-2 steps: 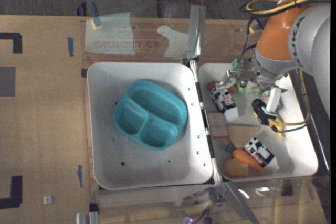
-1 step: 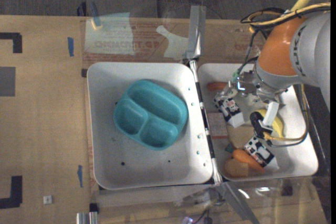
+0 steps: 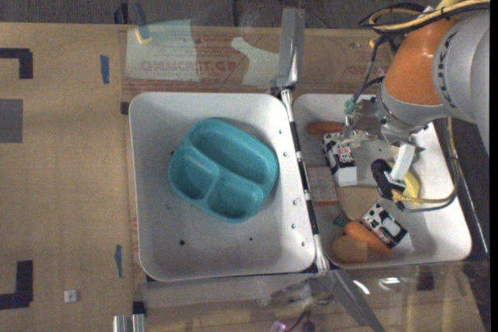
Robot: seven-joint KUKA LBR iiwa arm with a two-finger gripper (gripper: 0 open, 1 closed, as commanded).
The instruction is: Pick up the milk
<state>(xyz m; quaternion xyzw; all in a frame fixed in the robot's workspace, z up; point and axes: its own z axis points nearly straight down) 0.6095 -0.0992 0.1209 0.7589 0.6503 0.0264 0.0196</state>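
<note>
Even, dim light — soft, grainy.

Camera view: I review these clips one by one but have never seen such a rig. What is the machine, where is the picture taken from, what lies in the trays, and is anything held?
The picture comes from one fixed camera above the bench, looking down at a slant. The grey machine with the orange band is a robot arm reaching in from the right. Its claw hangs over the right bin, close above a cow-patterned milk carton. I cannot tell whether it grips the carton. A second cow-patterned carton lies lower in that bin, beside a carrot and other toy food. The left bin bears a teal divided plate. The task is to pick up the milk.
</note>
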